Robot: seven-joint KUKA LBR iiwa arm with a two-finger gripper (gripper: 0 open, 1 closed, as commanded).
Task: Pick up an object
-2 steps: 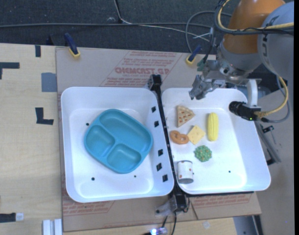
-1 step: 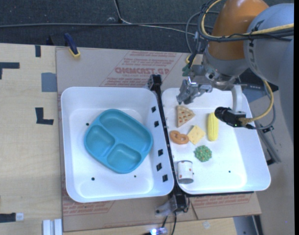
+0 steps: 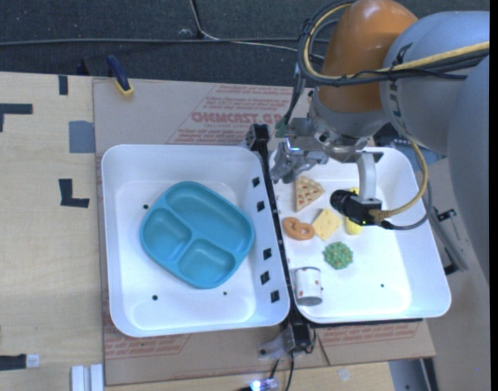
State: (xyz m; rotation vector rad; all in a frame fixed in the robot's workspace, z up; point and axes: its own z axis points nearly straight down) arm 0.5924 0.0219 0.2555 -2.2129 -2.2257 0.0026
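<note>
The right bin (image 3: 395,300) holds a pizza-slice toy (image 3: 307,192), a brown pretzel (image 3: 298,229), a yellow cheese block (image 3: 327,223), a green broccoli piece (image 3: 338,256) and a small white-and-silver can (image 3: 307,285) lying near the bin's left wall. A yellow item (image 3: 352,225) peeks out beneath a black cable fitting. My gripper (image 3: 291,163) hangs over the bin's upper left corner, just above the pizza slice, under the orange-banded wrist. Nothing shows between its fingers.
In the left bin (image 3: 122,218) lies a blue divided plate (image 3: 197,233). A black divider with clips (image 3: 269,235) separates the two bins. The arm's grey body covers the right bin's far right side. Cardboard lies under both bins.
</note>
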